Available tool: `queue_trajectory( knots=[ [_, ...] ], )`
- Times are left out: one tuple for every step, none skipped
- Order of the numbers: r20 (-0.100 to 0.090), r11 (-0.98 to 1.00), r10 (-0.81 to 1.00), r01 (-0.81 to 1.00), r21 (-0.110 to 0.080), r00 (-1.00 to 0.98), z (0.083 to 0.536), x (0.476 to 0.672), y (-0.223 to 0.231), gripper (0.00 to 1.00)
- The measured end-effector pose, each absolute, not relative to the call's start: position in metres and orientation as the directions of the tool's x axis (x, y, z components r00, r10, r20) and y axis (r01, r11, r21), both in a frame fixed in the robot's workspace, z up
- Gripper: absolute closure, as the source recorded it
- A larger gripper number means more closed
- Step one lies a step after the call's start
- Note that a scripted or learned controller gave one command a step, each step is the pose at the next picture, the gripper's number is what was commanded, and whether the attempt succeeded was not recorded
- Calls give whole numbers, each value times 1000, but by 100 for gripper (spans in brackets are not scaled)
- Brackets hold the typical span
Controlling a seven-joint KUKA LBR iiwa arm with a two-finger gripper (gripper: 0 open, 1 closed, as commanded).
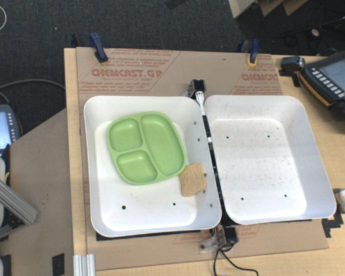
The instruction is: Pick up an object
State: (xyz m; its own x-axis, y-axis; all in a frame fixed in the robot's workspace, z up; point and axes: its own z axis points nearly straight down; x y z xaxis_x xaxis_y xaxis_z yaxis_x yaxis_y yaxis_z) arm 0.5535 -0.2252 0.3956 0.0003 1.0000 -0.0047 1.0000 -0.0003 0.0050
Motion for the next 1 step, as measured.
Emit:
queue_trajectory(
  knots=[
    [-9, 4, 1000, 1000, 19, -3, 544, 594, -223, 100]
  ],
)
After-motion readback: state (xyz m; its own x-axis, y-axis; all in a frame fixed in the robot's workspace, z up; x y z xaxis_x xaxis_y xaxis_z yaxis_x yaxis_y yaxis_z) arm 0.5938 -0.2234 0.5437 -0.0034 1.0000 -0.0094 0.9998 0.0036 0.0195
